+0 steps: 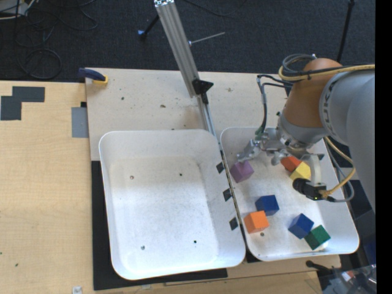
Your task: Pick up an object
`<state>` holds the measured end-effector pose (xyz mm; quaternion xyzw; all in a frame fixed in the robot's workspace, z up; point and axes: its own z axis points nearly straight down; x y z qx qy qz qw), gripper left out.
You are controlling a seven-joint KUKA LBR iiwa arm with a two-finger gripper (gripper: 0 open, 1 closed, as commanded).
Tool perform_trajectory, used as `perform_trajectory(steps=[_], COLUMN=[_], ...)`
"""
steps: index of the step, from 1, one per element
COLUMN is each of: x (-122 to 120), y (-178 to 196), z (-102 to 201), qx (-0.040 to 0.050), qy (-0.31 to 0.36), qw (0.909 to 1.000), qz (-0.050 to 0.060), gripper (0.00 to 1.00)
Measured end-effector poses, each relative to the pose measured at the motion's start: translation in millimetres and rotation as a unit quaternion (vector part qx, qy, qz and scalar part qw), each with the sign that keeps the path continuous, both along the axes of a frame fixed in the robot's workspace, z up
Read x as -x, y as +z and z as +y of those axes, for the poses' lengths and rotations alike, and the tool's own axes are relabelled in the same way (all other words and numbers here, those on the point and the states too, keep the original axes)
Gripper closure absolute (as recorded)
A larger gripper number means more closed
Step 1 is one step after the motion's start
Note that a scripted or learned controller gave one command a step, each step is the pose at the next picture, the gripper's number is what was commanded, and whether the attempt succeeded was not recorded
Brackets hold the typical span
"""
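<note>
My gripper [247,155] hangs over the upper left part of the right bin [343,245], reaching in from the right. A purple block [241,171] lies directly below and slightly left of it, close to the bin's left wall; whether they touch is unclear. Other blocks lie in the same bin: a red one [290,162] and a yellow one [301,171] beside the wrist, a blue one [267,204], an orange one [256,221], a second blue one [301,225] and a green one [318,236].
The left bin [107,158] stands beside the right one, with black clips [226,194] along the shared wall. A slanted metal bar [181,48] rises behind the bins. The arm's cables [334,192] loop over the right bin's right side.
</note>
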<state>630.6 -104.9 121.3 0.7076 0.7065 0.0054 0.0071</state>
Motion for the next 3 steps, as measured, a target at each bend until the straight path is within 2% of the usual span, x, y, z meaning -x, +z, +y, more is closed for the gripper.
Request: perform_trajectory(steps=[1,2,3], x=[0,-2,-6], y=[9,53,97], z=[-1,5,5], qx=[-0.0015,-0.0013,-0.0011], qy=[-0.003,0.001,0.001], qw=[1.0,1.0,1.0], qz=[0.0,0.008,0.007], gripper=[1.0,1.0,1.0])
